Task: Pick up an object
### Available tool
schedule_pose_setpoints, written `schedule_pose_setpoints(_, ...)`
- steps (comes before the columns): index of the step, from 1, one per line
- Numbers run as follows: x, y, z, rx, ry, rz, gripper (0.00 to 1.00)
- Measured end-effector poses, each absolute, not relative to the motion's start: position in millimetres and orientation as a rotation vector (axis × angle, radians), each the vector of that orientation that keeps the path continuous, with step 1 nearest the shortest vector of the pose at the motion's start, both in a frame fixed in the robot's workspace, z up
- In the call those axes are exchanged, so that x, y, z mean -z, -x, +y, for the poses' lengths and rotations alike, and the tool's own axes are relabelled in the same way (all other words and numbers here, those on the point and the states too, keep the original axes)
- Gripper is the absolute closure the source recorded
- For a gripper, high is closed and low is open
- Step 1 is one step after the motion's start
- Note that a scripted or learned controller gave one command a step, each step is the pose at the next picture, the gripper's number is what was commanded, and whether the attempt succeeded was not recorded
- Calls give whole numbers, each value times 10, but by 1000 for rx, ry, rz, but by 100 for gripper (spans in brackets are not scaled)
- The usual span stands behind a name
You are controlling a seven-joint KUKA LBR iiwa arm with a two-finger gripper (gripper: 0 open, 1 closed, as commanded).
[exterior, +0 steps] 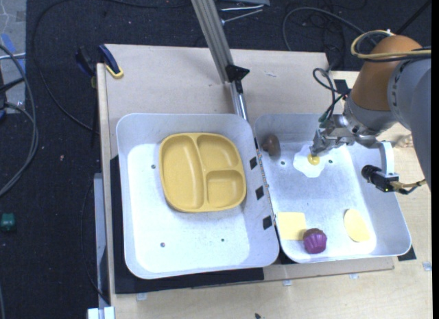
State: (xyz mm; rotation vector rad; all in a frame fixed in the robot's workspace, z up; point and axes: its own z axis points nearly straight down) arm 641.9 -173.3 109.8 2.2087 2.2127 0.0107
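I see my gripper down on the toy egg in the right bin, and the egg looks flat, light and slippery, so I'd pinch its yolk.

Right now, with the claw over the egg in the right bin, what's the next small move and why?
Probably a short straight descent, then close. The claw sits right above the fried egg in the right bin, roughly over its yolk, and nothing is visibly held. The brown object lies apart to the left, so it shouldn't interfere.
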Motion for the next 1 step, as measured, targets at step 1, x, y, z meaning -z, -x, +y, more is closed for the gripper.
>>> schedule_pose_setpoints(1,-1591,-6517,-1781,-6,-2213,2220,100)
